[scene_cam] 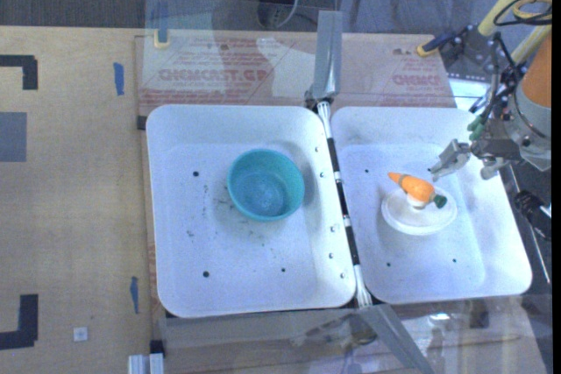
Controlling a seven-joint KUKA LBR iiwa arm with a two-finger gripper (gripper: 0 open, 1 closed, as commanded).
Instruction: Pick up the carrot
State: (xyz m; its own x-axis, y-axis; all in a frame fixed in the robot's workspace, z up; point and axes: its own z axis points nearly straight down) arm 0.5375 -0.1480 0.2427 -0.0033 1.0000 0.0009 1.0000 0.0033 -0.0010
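Note:
An orange carrot (415,187) with a green top lies across a small white plate (418,215) in the right bin (491,271). My gripper (467,162) hangs at the bin's right side, just up and to the right of the carrot. Its two grey fingers (449,159) are spread apart with nothing between them. They stand apart from the carrot.
A teal bowl (266,183) sits in the left bin (175,276). A clear wall stands behind both bins. Cables and a yellow hose run near the arm at the upper right.

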